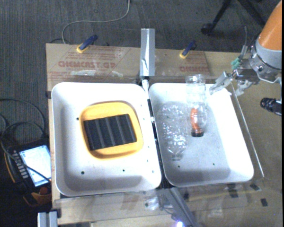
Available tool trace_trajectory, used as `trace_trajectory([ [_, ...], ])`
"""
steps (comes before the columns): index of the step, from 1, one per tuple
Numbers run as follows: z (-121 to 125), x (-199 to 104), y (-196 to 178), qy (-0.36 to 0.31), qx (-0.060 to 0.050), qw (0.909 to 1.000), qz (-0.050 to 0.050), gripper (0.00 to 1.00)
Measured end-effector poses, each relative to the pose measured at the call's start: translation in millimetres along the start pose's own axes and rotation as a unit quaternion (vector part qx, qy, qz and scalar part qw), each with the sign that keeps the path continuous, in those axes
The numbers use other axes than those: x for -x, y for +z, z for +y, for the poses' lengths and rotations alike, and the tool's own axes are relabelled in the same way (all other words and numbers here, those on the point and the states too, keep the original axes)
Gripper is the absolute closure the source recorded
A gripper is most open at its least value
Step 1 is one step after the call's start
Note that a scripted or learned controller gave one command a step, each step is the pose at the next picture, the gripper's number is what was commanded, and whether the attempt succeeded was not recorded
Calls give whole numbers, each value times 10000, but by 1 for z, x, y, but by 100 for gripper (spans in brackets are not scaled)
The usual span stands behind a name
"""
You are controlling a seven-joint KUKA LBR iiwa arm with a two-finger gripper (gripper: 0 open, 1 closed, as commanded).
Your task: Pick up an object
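Left bin (61, 141): yellow tray (112, 129), centre, awkwardly flat. Right bin (236, 160): crumpled bottle (173, 131) near left wall, clear bottle (196, 109) toward back edge. Go for that, jaws across body. Gripper (227, 82) over back-right corner, holding nothing; spread or pressed together, cannot tell.

Count, bench and bins

Two white bins (61, 141); one yellow tray (112, 129); two clear plastic bottles (173, 129); two blue-yellow clamps (86, 43).

Even, soft overhead light. The white bins (61, 141) glare palest toward 6 o'clock. Slightly grainy; shadows faint.
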State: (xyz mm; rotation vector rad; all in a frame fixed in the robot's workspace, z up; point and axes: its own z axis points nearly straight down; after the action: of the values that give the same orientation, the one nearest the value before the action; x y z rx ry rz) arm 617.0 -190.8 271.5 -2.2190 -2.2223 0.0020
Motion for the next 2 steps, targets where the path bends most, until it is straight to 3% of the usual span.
trace_trajectory([
  [1,-7,-6,128,-574,-5,9983,1,0],
  [2,-28,17,175,-834,42,9965,-4,0],
])
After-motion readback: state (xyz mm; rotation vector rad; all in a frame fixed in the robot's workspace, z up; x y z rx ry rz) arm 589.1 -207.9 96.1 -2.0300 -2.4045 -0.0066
